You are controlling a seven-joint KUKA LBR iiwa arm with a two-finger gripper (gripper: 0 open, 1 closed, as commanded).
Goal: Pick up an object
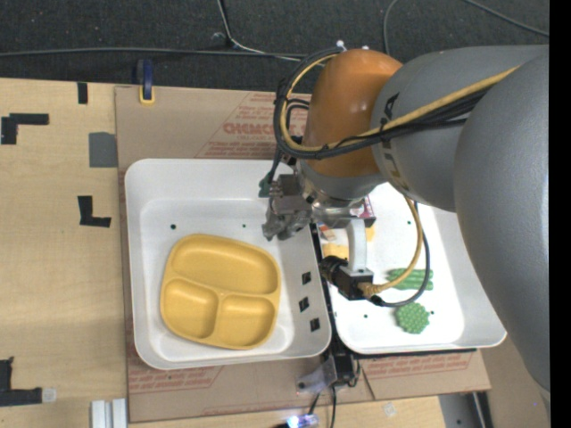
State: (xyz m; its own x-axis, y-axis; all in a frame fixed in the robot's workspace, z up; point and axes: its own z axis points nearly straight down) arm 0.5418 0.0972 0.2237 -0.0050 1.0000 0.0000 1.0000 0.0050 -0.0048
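Observation:
A yellow three-compartment plate (219, 290) lies in the left bin (147, 194), toward its front. My gripper (284, 214) hangs over the left bin's right side, just above and right of the plate's far corner, near the wall between the bins. The arm's orange band and grey body cover much of the right bin (473, 324). In that bin a green round bumpy object (412, 317) lies at the front, with a green and yellow item (403, 281) just behind it. A small yellow piece (335, 250) and a pink-edged packet (365, 209) peek out under the arm.
The two bins sit on a brown cardboard sheet (178, 123) on the wooden bench. Black cables run across the dark back area, and one cable loops down from the wrist over the right bin. A blue clamp (145, 77) grips the cardboard's far left edge.

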